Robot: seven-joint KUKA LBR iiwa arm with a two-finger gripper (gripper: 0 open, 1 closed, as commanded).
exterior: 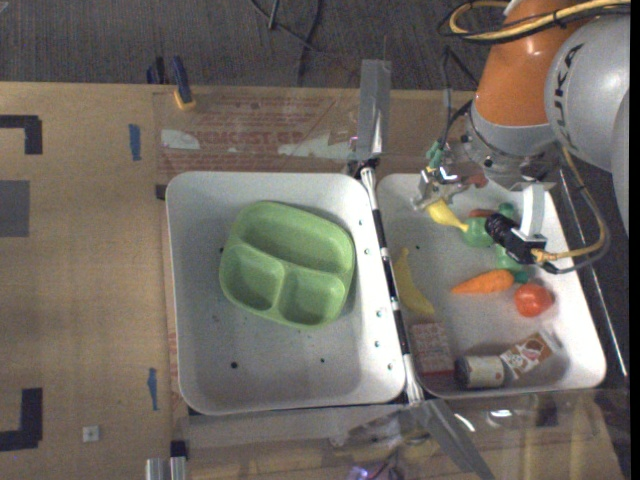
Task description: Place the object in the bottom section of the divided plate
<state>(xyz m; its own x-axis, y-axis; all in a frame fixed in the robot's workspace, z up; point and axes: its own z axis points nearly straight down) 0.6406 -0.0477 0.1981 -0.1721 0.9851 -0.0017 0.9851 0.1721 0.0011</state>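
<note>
The green divided plate [288,263] lies in the left bin [200,348], tilted, with one long section toward the upper left and two small ones toward the lower right; nothing is in it. My gripper [440,182] hangs over the top left of the right bin [585,353], just above a small yellow piece [447,215]. From this angle the wrist hides how the gripper stands and whether it touches the yellow piece. Other candidates lie in the right bin: a banana [410,284], a carrot [483,284] and a red tomato [533,300].
A green item [512,251] sits partly under the arm's cabling. A can [482,371], a small box [528,355] and a reddish packet [432,346] lie along the right bin's front. The divider [385,278] between the bins runs beside the banana.
</note>
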